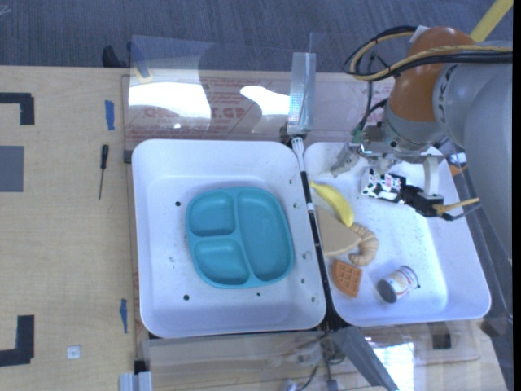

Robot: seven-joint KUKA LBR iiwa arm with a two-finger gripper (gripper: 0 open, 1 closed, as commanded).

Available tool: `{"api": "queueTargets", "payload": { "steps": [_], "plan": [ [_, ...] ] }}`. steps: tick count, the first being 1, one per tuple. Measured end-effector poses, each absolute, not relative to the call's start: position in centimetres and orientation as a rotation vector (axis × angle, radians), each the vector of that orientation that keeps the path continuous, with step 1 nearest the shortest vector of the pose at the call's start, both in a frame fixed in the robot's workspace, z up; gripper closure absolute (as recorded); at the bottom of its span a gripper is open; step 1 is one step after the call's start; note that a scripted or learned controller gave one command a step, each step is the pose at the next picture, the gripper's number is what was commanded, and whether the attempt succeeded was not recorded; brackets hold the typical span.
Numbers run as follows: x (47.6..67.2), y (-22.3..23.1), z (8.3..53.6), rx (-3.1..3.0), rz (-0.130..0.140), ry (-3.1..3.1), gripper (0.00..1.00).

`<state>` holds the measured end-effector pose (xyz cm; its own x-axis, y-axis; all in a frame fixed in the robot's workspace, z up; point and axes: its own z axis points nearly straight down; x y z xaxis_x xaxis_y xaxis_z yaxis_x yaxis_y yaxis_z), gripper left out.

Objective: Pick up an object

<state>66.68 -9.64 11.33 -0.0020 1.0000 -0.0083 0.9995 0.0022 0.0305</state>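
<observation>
1. Camera view: gripper sits low over the far end of the right bin, under the grey arm with its orange band.
2. Jaws: cannot tell whether apart or together; wrist body and cables hide them, and nothing is visibly clamped.
3. Small black-and-white item lies right at the gripper, on the bin floor; contact unclear.
4. Banana lies just left of the gripper, against the bin's left wall, apart from the jaws.
5. Croissant lies nearer the camera than the gripper, past the banana, resting on a tan wedge-shaped piece.
6. Waffle sits just beyond the croissant, farther still from the gripper.
7. Small can lies on its side right of the waffle, well apart from the gripper.
8. Left bin holds a teal divided plate, well left of the gripper.
</observation>
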Motion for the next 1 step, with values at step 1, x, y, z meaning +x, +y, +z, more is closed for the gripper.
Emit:
{"api": "queueTargets", "payload": {
  "steps": [1],
  "plan": [
    [61.06,-11.33,10.8,2.186,0.047,2.196,0.0]
  ]
}}
